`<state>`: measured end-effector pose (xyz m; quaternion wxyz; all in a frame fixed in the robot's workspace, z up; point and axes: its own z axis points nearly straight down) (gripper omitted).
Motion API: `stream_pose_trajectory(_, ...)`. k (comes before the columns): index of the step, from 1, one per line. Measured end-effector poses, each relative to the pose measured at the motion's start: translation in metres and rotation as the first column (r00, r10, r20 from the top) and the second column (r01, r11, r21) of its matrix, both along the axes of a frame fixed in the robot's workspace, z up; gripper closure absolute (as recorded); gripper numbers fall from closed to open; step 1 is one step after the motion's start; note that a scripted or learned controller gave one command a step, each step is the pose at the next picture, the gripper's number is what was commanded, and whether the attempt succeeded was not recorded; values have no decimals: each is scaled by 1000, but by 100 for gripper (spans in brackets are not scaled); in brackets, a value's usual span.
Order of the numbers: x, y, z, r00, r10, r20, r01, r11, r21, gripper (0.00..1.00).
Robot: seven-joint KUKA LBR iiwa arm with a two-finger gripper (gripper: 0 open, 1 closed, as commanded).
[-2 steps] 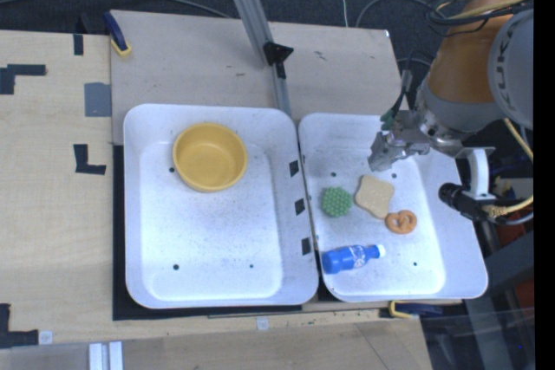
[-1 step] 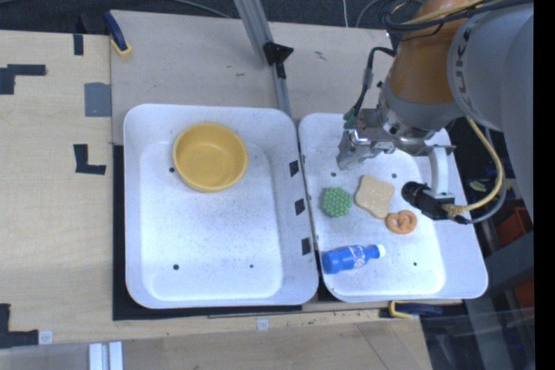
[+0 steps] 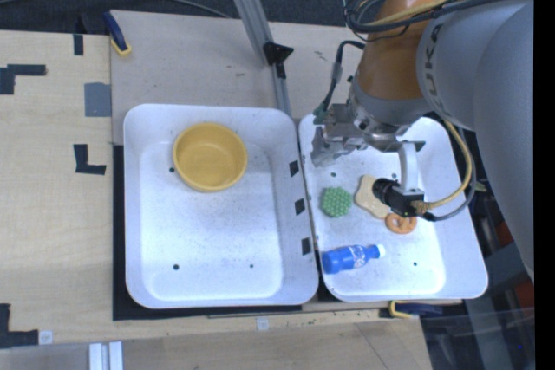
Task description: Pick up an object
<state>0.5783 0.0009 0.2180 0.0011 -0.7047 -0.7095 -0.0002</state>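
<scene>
Currently the grey two-finger gripper (image 3: 329, 145) hangs over the right white bin (image 3: 434, 273), upper left corner; finger state cannot be told. Candidates nearby: green bumpy ball (image 3: 336, 202), tan flat piece (image 3: 371, 195), blue plastic bottle (image 3: 350, 257). Risk: descending onto the bin wall, missing everything.

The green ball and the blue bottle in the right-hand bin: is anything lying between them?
No. In the camera view, only bare white bin floor separates the green ball from the blue bottle below it.
</scene>
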Motion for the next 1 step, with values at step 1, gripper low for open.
stream_pose_trajectory(1,24,51,8,1000,0,2,0,1000,0,100)
